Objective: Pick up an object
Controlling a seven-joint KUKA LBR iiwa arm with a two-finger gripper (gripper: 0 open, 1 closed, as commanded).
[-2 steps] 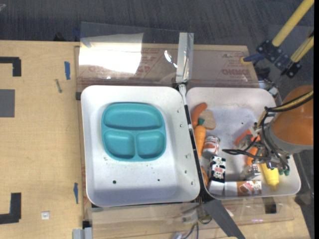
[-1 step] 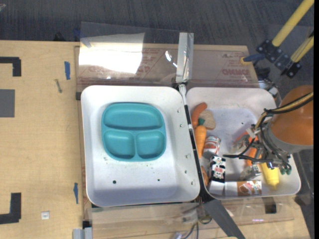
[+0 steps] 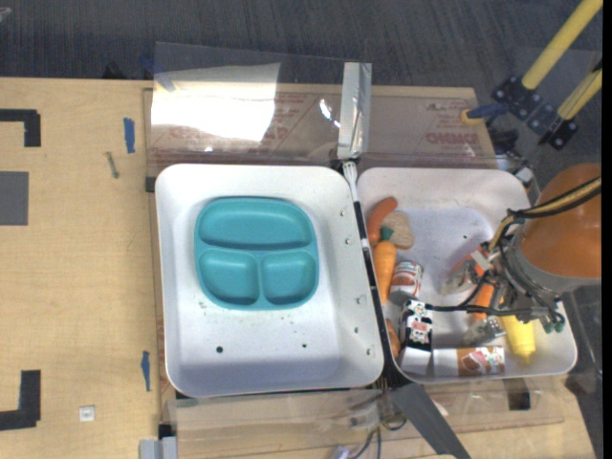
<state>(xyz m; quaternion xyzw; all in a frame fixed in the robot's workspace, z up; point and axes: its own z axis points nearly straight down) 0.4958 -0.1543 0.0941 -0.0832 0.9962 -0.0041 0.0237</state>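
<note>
Nearest the camera, along the front wall of the right shallow white plastic bin [image 3: 550, 361], lies a flat white packet with red-orange print [image 3: 475, 359], next to a small white carton with black and red marks [image 3: 417, 325] w/ a white base below it. Just right of the packet sits a yellow banana-shaped toy [image 3: 520, 337], partly under the arm's wrist.

The grey KUKA arm w/ orange band [image 3: 572, 232] reaches in from the right, over the right bin's right half. Its two-finger gripper [image 3: 481, 290] is low over the bin amid black cables and small orange parts; fingers too cluttered, can't tell if apart or together, and nothing is clearly seen clamped betw. them.

Further back, by the bin's left wall: a red-and-white can [image 3: 406, 279], an orange plastic carrot [image 3: 384, 266], then a tan cookie-like piece w/ green leaf [image 3: 395, 228] and a red-orange sausage-shaped toy [image 3: 381, 211].

Left shallow white plastic bin [image 3: 182, 352] holds a teal three-compartment plate [image 3: 255, 251], approx. central.

Behind both bins stand clear plastic panels [image 3: 229, 113], reflecting light, on the wooden bench [image 3: 67, 285].
</note>
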